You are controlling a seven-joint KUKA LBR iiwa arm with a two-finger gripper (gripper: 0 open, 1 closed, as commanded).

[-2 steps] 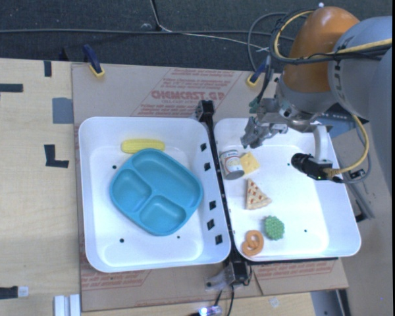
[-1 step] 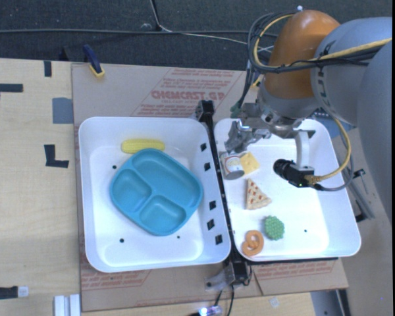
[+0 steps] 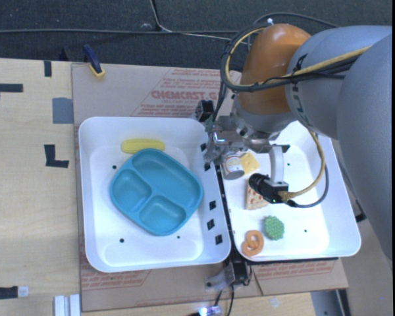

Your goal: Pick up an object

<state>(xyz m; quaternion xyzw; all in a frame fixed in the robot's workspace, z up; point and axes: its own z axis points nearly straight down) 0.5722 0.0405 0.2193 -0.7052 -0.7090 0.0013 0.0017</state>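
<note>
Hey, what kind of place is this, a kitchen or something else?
Likely a robotics lab bench for pick-up trials, not a kitchen. A robot arm reaches over two white bins on cardboard. The food looks like toys: a blue plate, a pretzel and a green piece.

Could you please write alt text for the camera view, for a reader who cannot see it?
A grey robot arm reaches into the right bin above toy food: a pretzel, a green piece. The left bin holds a blue tray and a banana.
</note>
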